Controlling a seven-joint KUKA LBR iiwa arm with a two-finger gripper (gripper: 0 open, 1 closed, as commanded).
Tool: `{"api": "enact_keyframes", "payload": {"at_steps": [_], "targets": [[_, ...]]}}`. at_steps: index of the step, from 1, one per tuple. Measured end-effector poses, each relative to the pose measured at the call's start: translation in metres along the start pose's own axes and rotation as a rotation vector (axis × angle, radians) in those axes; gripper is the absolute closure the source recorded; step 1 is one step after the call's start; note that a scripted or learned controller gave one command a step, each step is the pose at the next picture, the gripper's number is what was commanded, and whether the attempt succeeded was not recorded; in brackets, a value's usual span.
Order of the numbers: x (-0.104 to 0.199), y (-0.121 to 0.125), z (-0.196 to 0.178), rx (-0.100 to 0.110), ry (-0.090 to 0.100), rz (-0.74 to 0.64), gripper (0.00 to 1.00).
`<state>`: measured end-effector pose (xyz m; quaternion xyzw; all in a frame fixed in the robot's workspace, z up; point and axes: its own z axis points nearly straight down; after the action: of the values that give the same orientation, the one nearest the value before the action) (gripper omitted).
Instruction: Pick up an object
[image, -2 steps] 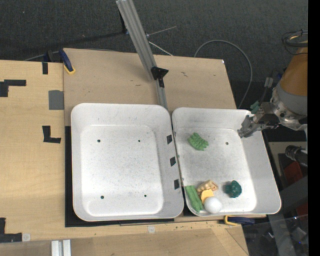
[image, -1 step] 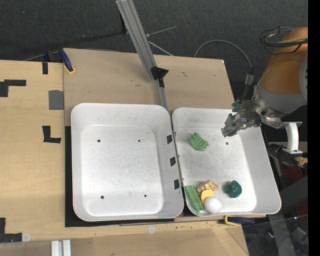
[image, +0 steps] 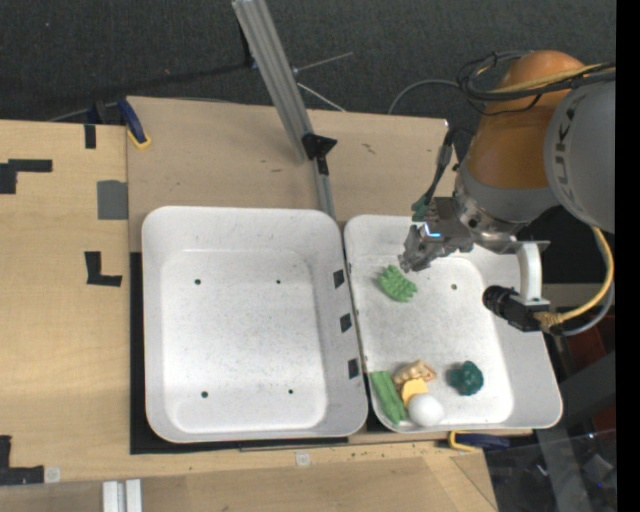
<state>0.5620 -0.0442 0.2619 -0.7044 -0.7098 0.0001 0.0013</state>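
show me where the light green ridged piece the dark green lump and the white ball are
light green ridged piece (image: 397, 284): camera view, its ridged top.
dark green lump (image: 465, 378): camera view, its middle.
white ball (image: 426, 409): camera view, its rounded top.

arm reaching in from the right
grey arm bent down, orange band above wrist, hand (image: 418, 252) lowered.
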Motion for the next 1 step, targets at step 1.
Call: {"api": "enact_keyframes", "payload": {"at_steps": [1], "targets": [[0.0544, 0.0166, 0.0005, -0.001, 0.0, 0.0, 1.0]]}}
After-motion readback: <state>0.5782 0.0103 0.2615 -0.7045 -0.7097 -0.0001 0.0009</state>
